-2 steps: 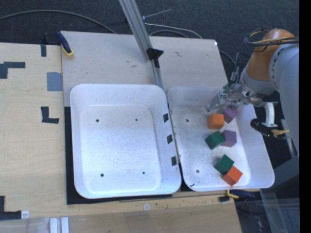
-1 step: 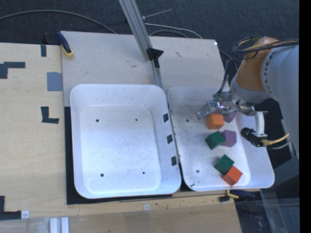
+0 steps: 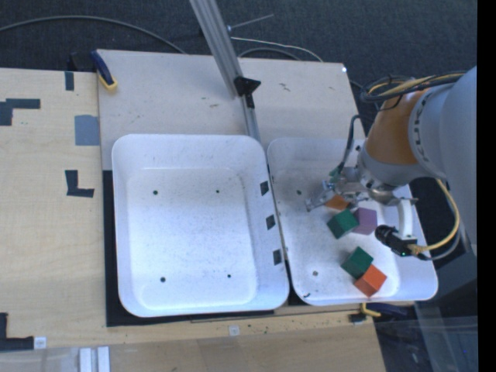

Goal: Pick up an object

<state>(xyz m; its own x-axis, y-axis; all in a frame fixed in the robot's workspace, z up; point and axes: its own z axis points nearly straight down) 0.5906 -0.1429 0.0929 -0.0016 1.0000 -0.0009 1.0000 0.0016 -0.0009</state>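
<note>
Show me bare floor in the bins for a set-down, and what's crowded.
The left bin has bare floor wall to wall. In the right bin, the strip along the shared wall and the near-left corner are free. Crowded: right half, where the end effector sits over an orange block, beside green and purple blocks; another green and orange pair lies nearer.

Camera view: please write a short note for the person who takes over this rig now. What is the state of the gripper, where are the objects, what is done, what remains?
Gripper: low in the right bin, over a small orange block; a grasp cannot be confirmed.
Objects, all in the right bin: green block touching purple block; second green block beside orange-red block near the front.
Done: arm reached the blocks.
Left: lift one object.
</note>
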